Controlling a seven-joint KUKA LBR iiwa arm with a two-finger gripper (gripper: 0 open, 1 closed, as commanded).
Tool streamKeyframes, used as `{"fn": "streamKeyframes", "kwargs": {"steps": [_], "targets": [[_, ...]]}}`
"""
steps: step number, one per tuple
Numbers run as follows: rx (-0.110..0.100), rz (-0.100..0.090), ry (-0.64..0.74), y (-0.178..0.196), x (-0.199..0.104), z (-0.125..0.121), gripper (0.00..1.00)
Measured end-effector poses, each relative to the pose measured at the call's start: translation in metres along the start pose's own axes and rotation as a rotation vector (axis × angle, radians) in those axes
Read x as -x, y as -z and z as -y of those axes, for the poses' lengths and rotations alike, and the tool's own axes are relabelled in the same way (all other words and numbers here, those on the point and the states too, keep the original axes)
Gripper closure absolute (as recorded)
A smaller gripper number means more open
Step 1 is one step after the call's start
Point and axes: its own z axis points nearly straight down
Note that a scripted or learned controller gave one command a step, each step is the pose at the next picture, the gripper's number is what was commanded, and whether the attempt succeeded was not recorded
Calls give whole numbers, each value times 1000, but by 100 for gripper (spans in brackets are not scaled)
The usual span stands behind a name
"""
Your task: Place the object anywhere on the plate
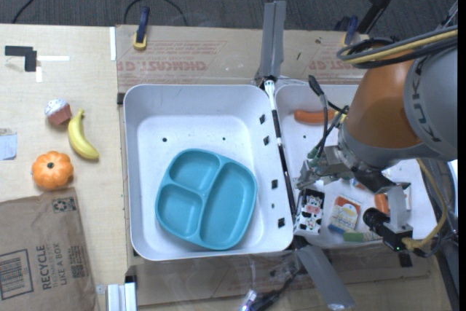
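Two bins sit side by side on the bench; the left bin (138, 156) holds a three-compartment plate (207, 198), lying toward its near side; the right bin (287, 149) holds a carrot (314, 116) near its far wall, a spotted carton (312, 212) at its near left corner, and a small card (344, 214) just right of that; the arm (397, 109) hangs over the right bin; left of both bins, on the bench, a cupcake (57, 111) lies beside a banana (81, 138), with a pumpkin (52, 170) nearer the viewer.
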Motion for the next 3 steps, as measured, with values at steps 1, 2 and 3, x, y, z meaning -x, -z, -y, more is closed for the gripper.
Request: {"fn": "streamKeyframes", "kwargs": {"steps": [1,2,3], "targets": [[2,0,252,19,-61,-7,100],[0,0,345,-14,-115,-33,100],[0,0,345,-14,-115,-33,0]]}}
